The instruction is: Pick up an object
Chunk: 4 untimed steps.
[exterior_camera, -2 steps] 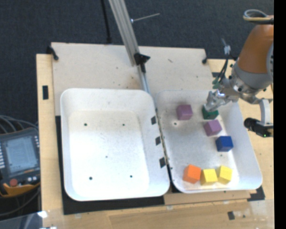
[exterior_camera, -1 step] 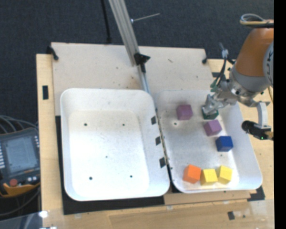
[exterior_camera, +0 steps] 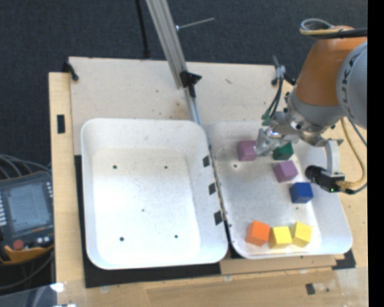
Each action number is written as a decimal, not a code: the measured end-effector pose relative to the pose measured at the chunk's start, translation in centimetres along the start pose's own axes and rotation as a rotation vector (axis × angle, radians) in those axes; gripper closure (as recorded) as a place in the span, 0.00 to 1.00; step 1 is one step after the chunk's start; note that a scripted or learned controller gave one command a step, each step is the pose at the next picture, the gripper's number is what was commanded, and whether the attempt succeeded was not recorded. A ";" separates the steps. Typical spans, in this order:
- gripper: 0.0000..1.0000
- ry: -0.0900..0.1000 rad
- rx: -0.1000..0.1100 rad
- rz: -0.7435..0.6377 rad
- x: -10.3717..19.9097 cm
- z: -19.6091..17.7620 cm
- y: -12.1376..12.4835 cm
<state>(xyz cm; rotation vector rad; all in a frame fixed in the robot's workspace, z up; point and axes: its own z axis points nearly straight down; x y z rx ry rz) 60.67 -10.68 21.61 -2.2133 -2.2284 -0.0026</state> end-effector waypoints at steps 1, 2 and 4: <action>1.00 0.000 0.001 0.000 4.2 -0.2 -0.6; 1.00 0.001 0.002 0.000 8.3 -0.9 -1.4; 1.00 0.001 -0.001 -0.002 18.7 -1.0 -2.8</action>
